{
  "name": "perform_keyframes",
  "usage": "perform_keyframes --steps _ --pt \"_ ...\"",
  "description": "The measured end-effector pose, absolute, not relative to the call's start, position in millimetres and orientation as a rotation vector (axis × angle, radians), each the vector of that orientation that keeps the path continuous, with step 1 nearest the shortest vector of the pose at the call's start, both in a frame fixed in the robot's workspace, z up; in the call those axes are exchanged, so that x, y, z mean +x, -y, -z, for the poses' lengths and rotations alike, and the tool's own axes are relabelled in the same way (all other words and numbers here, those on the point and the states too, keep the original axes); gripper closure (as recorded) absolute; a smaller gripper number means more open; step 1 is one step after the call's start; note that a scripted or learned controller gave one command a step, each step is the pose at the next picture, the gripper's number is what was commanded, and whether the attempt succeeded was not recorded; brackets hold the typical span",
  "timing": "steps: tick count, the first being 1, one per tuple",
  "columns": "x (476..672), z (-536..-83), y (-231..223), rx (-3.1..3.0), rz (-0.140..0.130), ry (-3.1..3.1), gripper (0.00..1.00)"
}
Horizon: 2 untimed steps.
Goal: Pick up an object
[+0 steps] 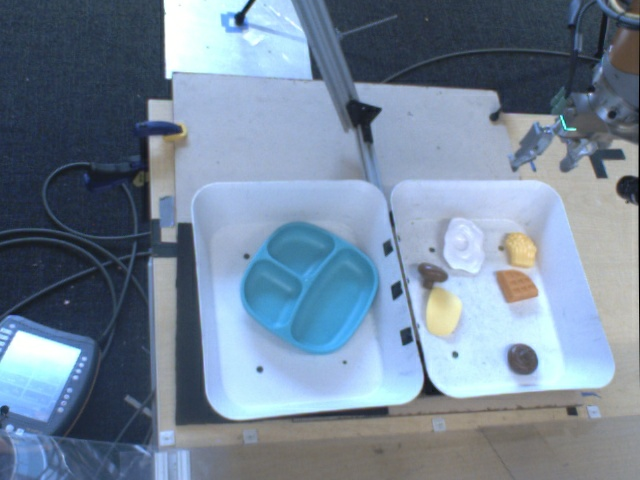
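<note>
Claw parked above the right bin's far corner, empty, with the pick not yet begun.

The claw (568, 140) hangs with its fingers spread apart and nothing between them. Below it and toward the near side, in the right bin (588, 298), lie a white piece (463, 244), yellow corn (519, 249), an orange waffle (517, 286), a yellow lump (443, 311) and a brown disc (522, 358). These are flat and small, so I judge that the claw could close short, skid one aside, or strike the bin wall on descent.
</note>
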<state>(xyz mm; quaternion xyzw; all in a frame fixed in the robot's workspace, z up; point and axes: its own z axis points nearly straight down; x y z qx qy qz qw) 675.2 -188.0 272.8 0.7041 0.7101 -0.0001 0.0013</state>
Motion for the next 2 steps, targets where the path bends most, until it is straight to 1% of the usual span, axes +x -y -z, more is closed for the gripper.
perform_keyframes --steps 1,2 --pt "670.7 -215.3 195.8 2.221 0.004 -2.223 0.0" --pt "675.0 -153.7 197.3 2.219 0.004 -2.226 0.0"
